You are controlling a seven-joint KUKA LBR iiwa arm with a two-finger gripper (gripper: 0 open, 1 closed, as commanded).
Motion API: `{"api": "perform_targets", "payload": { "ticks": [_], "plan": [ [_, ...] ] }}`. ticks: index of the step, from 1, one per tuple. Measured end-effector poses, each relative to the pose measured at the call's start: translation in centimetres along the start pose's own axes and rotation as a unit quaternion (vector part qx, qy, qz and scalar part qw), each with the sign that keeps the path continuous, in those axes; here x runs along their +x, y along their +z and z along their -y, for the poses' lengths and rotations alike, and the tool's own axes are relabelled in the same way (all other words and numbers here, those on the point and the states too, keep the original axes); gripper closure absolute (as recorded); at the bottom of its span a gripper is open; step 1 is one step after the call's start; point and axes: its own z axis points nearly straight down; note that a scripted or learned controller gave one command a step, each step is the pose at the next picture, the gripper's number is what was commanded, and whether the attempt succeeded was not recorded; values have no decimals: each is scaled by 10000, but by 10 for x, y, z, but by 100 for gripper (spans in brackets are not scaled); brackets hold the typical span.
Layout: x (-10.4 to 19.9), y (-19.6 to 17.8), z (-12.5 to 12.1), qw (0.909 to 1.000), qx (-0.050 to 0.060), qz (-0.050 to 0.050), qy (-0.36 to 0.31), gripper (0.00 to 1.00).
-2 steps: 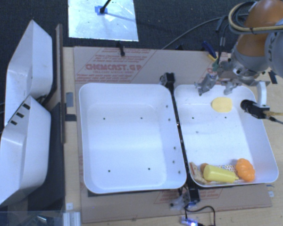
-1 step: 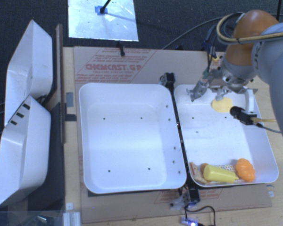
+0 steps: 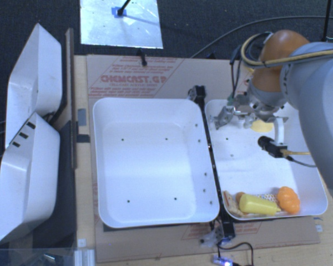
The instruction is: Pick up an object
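Where the end effector (image 3: 225, 118) hangs over the right-hand bin (image 3: 245, 170), grip state unclear, pale yellow object (image 3: 261, 127) just beside it

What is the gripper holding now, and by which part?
Nothing visible: the gripper hovers over the right bin's far left corner, with no object seen in its grasp.

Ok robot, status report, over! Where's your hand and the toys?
Copy: hand over right bin, far end. In the near corner, yellow toy and orange toy, apart from it. Closer in, pale yellow piece beside it.
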Motion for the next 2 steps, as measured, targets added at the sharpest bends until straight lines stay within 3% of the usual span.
{"api": "perform_targets", "payload": {
  "ticks": [1,2],
  "plan": [
    [0,16,0,10000,-21,2,1,0],
    [0,4,-1,10000,-34,4,0,100]
  ]
}}
